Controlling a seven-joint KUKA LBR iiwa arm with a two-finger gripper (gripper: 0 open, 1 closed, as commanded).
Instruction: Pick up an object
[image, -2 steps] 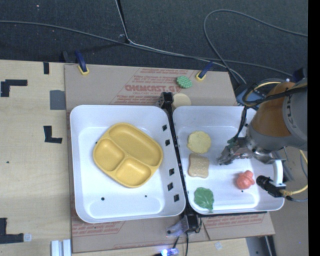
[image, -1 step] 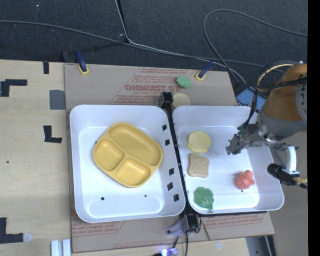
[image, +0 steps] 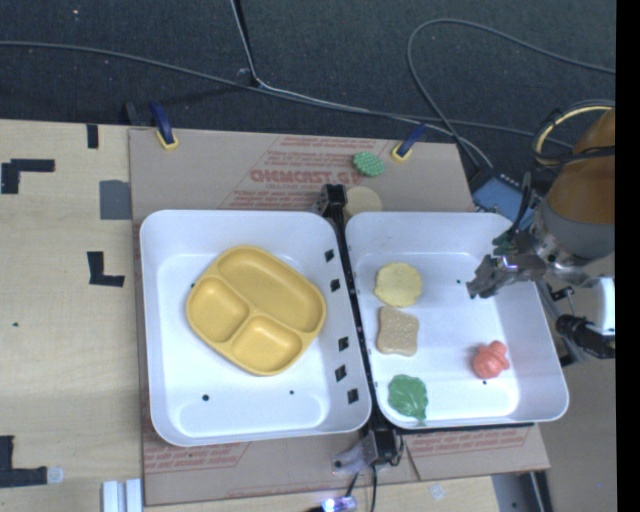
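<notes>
The right bin (image: 520, 405) holds a yellow round piece (image: 398, 284), a tan toast slice (image: 398, 331), a green leafy piece (image: 408, 396) and a small red piece (image: 489, 360). My gripper (image: 483, 280) hangs over the bin's upper right part. It is right of the yellow piece and above the red one, apart from both, and I see nothing in it. The arm (image: 580, 200) reaches in from the right edge.
The left bin (image: 160, 250) holds a yellow divided plate (image: 257, 308). A green dotted piece (image: 368, 163) and a pale round piece (image: 364, 199) lie on the cardboard behind the bins. Cables run across the dark floor at the back.
</notes>
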